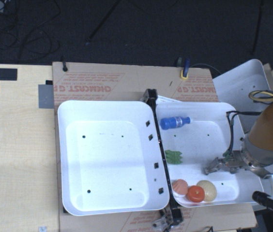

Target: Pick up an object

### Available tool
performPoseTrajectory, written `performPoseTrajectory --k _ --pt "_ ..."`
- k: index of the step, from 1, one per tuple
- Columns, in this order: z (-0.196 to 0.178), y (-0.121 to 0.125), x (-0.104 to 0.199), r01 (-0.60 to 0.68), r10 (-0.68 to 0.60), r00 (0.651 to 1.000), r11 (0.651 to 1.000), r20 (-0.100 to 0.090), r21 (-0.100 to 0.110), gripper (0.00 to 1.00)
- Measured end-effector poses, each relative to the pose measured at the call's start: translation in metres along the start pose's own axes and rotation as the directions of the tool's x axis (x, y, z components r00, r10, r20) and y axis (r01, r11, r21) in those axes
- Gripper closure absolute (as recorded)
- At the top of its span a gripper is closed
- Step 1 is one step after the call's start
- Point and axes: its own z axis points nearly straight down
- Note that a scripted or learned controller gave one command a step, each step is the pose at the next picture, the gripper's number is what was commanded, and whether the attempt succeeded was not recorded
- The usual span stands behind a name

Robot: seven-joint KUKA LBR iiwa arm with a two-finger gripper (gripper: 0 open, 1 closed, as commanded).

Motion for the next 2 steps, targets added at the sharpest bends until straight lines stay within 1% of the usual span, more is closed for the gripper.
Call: performPoseTrajectory --k 1,2 --pt "-0.110 0.038 -0.001 0.005 -0.005 1.000 1.000 0.010 -0.024 0.00" --pt "-0.221 0.016 -0.002 0.003 -0.003 1.000 1.000 0.009 -0.024 0.00"
